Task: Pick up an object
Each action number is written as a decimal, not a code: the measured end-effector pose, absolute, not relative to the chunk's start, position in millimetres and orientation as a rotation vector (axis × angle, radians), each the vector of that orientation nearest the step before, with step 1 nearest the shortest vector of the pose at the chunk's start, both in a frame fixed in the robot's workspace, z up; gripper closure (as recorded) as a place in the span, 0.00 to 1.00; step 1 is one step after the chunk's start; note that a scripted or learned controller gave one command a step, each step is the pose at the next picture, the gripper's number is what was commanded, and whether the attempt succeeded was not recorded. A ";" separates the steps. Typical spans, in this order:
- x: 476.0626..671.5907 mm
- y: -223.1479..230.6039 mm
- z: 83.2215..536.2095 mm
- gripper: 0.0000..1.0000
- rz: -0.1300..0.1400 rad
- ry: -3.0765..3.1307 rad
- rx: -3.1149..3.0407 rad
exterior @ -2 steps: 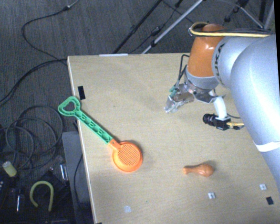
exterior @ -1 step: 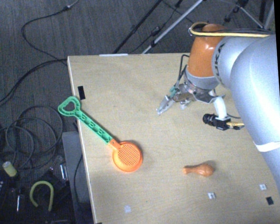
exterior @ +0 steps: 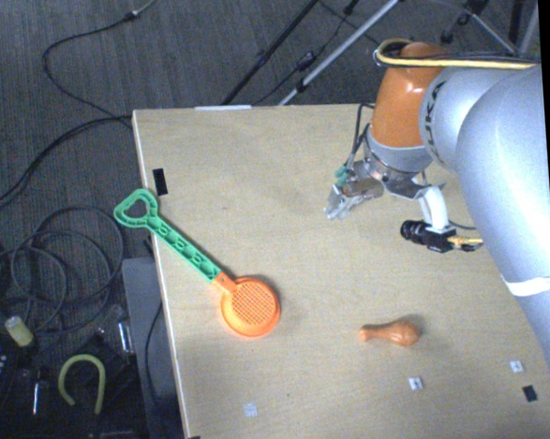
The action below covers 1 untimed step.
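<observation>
Claw point(exterior: 347, 199), its spread impossible to tell, hovers over the desk point(exterior: 252, 159), with the orange drumstick toy point(exterior: 392, 332) lying crosswise, well toward the view's bottom.

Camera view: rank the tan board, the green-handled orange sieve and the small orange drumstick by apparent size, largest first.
1. tan board
2. green-handled sieve
3. drumstick
No two look alike in size.

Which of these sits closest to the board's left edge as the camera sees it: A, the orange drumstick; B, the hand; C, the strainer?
C: the strainer has its green loop almost at the board's left edge in the view, while the drumstick and the hand are well to the right.
</observation>
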<state>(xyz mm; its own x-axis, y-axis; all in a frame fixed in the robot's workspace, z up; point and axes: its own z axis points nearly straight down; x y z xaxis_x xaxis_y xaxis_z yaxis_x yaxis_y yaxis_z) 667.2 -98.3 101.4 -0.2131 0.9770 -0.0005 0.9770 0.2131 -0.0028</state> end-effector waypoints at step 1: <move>667.2 -98.2 101.3 0.00 0.004 -2.446 -1.970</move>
